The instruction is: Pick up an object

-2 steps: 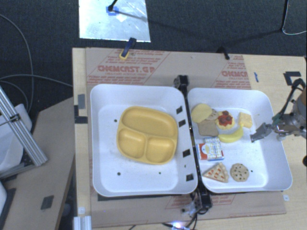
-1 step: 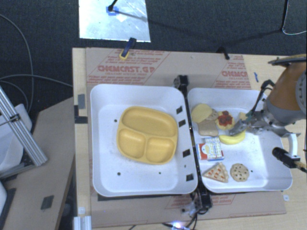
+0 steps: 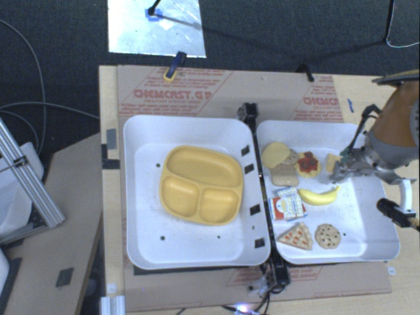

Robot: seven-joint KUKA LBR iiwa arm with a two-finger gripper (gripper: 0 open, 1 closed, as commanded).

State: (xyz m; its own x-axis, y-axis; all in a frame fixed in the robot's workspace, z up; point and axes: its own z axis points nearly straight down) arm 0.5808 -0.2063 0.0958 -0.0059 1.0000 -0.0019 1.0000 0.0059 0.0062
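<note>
The banana (image 3: 319, 195) lies mid-way along the right bin (image 3: 367, 245), near its right edge. The gripper (image 3: 341, 170) sits just above it by a yellow block (image 3: 333, 162); finger state cannot be told. A yellow tray (image 3: 200, 184) fills the left bin (image 3: 141, 176).

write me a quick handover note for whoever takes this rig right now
Gripper: low in the right bin, near its upper right, just above the banana. Whether it is open or shut cannot be told from this view, and nothing is seen held.
Right bin: banana, a small red and white carton, a pizza slice, a cookie, a red piece, and a tan piece with a paler one below it.
Left bin: a yellow divided tray.
Done: no pick is confirmed.
Left: grasp one item and lift it.
</note>
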